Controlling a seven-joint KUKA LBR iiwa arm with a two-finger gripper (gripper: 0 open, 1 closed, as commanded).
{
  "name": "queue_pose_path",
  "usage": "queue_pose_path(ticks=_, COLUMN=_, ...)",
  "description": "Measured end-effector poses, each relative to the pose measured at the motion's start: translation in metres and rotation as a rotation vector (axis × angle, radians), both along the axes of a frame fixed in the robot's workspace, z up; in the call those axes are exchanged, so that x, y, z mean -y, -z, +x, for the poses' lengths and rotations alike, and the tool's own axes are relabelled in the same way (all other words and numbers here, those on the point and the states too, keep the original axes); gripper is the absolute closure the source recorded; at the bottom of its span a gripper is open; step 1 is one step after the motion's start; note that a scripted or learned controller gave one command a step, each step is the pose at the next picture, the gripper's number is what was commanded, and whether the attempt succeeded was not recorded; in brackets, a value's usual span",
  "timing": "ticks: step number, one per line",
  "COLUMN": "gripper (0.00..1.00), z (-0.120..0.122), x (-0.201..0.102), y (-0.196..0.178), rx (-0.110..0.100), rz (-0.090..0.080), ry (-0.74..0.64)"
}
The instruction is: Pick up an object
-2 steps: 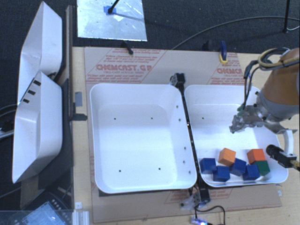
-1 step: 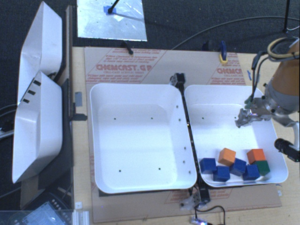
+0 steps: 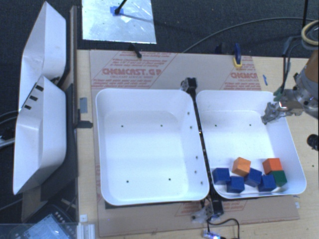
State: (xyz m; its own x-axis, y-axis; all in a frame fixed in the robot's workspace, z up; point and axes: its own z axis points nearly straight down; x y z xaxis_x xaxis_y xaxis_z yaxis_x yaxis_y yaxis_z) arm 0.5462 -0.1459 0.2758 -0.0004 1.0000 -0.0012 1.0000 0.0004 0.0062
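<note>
Small cubes sit clustered at the near edge of the right bin [image 3: 234, 113]. Among them are an orange cube [image 3: 241, 166], a second orange cube [image 3: 272, 165], a green cube [image 3: 279, 178] and several blue cubes [image 3: 221, 175]. My gripper [image 3: 272, 112] hangs over the right bin's far right rim, well behind the cubes, at the end of the arm [image 3: 309, 83] coming in from the right. Nothing shows between its fingers.
The left bin [image 3: 149, 143] lies beside the right one, with a black divider strip [image 3: 199, 133] between them. Spare white bins [image 3: 40, 98] lean at the far left. A shiny metal sheet [image 3: 118, 14] lies beyond the bench. Cables run along the top right.
</note>
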Motion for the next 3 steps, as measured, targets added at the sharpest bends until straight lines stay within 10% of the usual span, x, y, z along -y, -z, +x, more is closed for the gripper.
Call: queue_pose_path(ticks=3, gripper=1.0, z=0.008, x=-0.16, y=0.006, rx=-0.005, rz=0.003, ry=-0.005)
